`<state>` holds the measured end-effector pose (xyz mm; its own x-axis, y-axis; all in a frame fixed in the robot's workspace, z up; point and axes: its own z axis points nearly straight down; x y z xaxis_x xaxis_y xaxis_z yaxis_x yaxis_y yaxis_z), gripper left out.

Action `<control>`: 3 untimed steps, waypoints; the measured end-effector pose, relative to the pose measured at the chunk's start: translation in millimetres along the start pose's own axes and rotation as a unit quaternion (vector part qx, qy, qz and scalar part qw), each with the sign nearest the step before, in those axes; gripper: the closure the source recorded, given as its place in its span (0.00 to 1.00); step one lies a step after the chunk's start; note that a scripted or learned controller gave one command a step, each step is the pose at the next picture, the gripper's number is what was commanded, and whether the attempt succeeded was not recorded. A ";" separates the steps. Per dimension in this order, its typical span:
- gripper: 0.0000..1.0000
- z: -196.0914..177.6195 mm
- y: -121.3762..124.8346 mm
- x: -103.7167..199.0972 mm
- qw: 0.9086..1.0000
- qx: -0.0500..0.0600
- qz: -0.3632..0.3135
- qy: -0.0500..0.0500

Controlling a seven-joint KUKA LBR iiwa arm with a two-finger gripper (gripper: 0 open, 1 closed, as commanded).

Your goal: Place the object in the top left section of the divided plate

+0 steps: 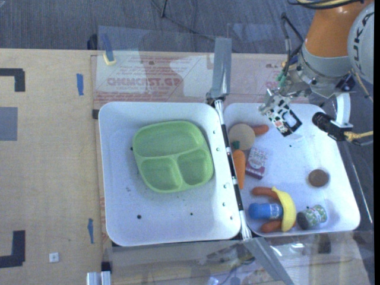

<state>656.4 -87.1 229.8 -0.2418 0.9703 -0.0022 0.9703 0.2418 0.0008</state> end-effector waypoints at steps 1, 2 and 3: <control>1.00 -10.4 25.1 56.5 0.993 -0.001 0.115 0.000; 1.00 45.0 16.8 134.3 0.998 0.001 0.056 0.001; 0.00 44.3 17.6 134.1 0.998 0.000 0.056 0.001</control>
<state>641.1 47.2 185.2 -0.1314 0.9913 0.0005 0.9913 0.1314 0.0002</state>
